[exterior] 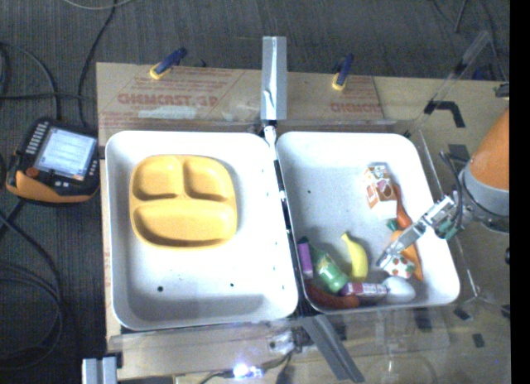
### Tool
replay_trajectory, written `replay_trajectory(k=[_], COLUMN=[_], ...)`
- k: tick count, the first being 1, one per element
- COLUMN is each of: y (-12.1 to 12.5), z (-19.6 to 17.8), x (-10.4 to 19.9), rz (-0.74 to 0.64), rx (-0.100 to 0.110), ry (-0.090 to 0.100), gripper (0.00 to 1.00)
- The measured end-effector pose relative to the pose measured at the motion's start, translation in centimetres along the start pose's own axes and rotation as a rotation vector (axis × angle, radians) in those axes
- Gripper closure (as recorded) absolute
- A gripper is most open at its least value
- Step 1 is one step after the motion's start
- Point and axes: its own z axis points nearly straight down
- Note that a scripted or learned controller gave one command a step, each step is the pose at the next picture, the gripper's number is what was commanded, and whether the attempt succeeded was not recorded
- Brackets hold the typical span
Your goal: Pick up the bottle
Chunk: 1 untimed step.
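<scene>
Hand (396, 252) hovering at right bin's (331, 155) 4 o'clock, fingers slightly apart, gripping nothing. Bottle (330, 273) (green) lying at bin's 6 o'clock, beside banana (356, 256).

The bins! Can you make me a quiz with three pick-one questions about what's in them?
1. Where is the yellow tray?
A. In the left bin
B. In the right bin
C. On the floor

2. What colour is the banana?
A. Blue
B. Yellow
C. Pink

3. Where is the claw right now?
A. Over the left bin
B. Outside both bins, above the floor
C. Low over the right bin, near the toys

Answers:
1. A, the tray lies in the left bin.
2. B, the banana is bright yellow, among the toys near the front of the right bin.
3. C, the claw reaches in from the right and sits just right of the banana.
</scene>
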Motion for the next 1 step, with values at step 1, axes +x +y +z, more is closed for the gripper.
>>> replay_trajectory(k=[1], y=[2.17], z=[7.14], x=[5.43], rz=[-0.174], rx=[-0.005], ry=[-0.012], gripper=[0.00])
